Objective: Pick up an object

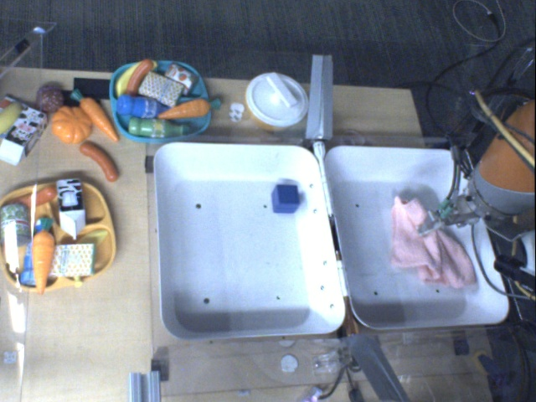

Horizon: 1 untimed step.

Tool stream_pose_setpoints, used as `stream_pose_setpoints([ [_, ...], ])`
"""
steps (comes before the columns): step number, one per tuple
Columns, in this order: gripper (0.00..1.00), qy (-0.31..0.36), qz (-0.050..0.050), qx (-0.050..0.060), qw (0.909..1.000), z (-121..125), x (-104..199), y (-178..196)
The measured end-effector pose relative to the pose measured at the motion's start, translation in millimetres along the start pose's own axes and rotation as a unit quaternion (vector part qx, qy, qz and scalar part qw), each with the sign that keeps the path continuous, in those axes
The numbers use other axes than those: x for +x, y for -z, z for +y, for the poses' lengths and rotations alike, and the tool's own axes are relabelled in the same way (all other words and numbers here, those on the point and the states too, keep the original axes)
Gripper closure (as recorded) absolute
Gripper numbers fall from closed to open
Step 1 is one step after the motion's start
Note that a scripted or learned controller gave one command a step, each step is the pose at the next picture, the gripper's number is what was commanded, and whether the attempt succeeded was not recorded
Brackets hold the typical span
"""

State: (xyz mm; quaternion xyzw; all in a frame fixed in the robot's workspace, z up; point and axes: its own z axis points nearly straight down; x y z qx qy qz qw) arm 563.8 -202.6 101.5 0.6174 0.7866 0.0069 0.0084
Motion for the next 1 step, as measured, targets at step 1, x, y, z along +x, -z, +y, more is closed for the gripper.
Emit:
stream_pose_setpoints([
  [1,1.0,0.0,0.002,0.009,1.0,122.6,101.6,80.5],
])
